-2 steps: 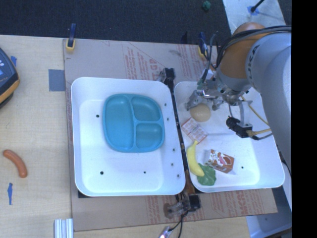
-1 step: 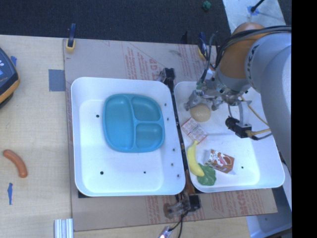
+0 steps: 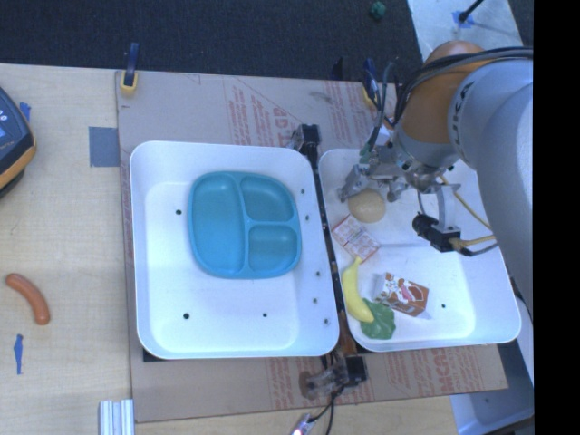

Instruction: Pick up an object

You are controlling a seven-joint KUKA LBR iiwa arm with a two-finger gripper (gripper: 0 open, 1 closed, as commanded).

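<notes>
Nearest, at the lower right of the frame, a green lump (image 3: 380,321), a banana (image 3: 354,290) and two glossy packets (image 3: 402,294) are lying loose in the right bin (image 3: 480,326). Farther up, the gripper (image 3: 373,187) is hanging over a rounded tan potato (image 3: 367,207); nothing is lifted, so the pick is remaining to do, and whether the jaws are apart cannot be told. A smooth blue tray (image 3: 245,224) is lying in the left bin (image 3: 159,270).

I see five candidates in right white bin (image 3: 471,329). Round beige potato-like ball (image 3: 367,207) at far end, directly under gripper. Small pink-and-white flat packet (image 3: 354,236) just beside it, nearer camera. Yellow plastic banana (image 3: 354,291) along left wall, near end touching green leafy lump (image 3: 379,321). Red-and-white snack packet (image 3: 402,294) lying flat, right of banana.
</notes>
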